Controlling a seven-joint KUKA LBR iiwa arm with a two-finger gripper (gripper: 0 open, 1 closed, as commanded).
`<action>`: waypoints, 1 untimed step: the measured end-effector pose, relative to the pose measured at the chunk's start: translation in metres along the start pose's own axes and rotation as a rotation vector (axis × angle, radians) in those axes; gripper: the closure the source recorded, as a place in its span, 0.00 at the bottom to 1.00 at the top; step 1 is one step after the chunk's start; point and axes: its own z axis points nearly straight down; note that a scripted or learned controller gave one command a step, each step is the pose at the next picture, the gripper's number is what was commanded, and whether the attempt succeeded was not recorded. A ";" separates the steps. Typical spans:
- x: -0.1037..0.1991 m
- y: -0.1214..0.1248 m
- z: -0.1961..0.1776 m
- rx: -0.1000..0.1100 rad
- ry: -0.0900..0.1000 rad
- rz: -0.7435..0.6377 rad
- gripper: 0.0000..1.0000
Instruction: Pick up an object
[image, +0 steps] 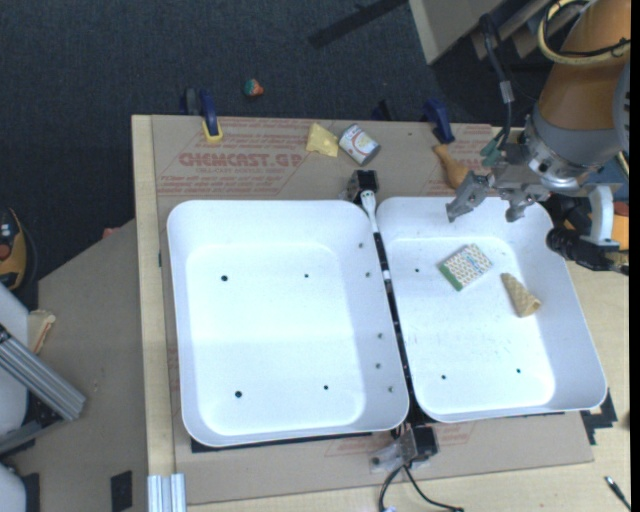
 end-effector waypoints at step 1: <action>0.000 0.001 -0.011 -0.004 -0.001 -0.001 1.00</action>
